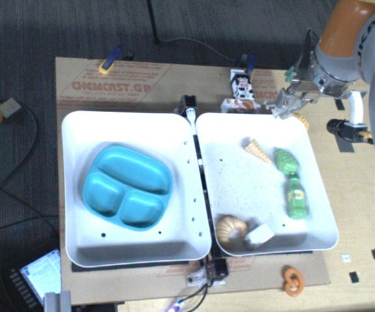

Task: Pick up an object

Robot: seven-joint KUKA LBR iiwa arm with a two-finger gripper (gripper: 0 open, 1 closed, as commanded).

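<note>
Grey arm with orange band (343, 25) reaches in from right. Pincer (284, 107) hangs over back rim of right white bin (317, 239); cannot tell its state.

Right bin: tan ridged cone (258, 151) near back, green bumpy plastic toy (286, 160) just beside it, green plastic bottle (296, 199) close in front of that, beige spiral shell (231, 229) at front beside small white block (260, 234).

Left white bin (73, 239): turquoise three-compartment tray (127, 186).

Small orange ring (294, 281) lies on surface (359, 239) in front of right bin.
</note>
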